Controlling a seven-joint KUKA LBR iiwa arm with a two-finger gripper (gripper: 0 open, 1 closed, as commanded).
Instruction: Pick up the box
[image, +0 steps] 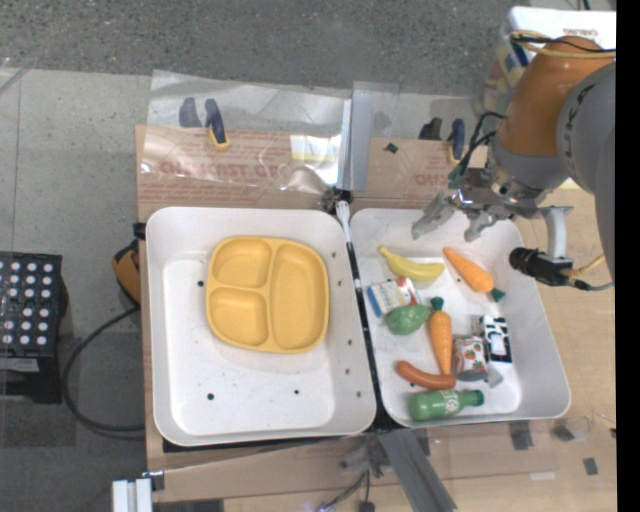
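Nearest, in the right bin (545, 395): green bottle (445, 403), red sausage (424, 376), small box (471, 357) beside a black-and-white carton (497, 338). Farther in: upright carrot (441, 339), green pepper (406, 319), striped packet (391, 294), banana (411, 265), second carrot (469, 270). In the left bin (180, 400): yellow divided plate (268, 293). At the far rim of the right bin: pincer (452, 224) spread wide, grasping nothing, well apart from the box.

Faint red lettering on the cardboard sheet (240, 165) is unreadable.
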